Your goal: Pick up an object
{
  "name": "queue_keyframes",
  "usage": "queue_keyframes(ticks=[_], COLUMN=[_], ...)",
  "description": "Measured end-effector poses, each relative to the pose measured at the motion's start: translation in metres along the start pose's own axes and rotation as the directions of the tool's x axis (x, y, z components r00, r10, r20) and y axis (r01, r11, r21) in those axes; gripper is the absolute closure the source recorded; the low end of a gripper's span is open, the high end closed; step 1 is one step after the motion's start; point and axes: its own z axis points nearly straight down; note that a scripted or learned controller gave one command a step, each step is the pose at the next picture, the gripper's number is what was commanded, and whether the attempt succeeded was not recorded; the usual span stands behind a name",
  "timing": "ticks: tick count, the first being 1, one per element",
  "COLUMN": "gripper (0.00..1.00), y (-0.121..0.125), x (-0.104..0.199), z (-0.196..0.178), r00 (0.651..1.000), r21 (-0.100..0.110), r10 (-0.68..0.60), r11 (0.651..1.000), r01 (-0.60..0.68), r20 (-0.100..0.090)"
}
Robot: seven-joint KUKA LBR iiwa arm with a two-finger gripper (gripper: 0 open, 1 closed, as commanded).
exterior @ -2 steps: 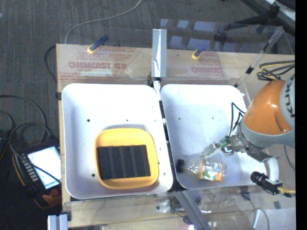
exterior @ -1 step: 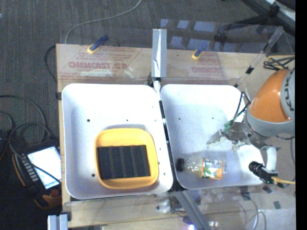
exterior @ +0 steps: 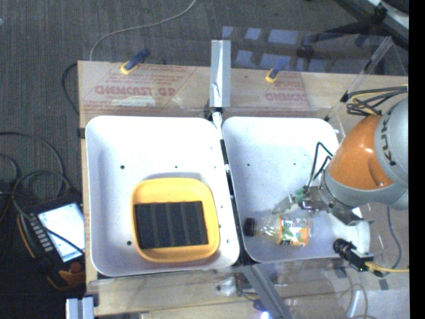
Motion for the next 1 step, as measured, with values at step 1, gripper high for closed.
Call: queue_keyframes(ticks=[1], gripper=[1.00], y=[0.0024], x=[0.0023], z=[-0.0070], r00=[1.000], r21=[0.002], r10=[-0.003], r11=[1.000], r01=[0.003], r20=[-0.007])
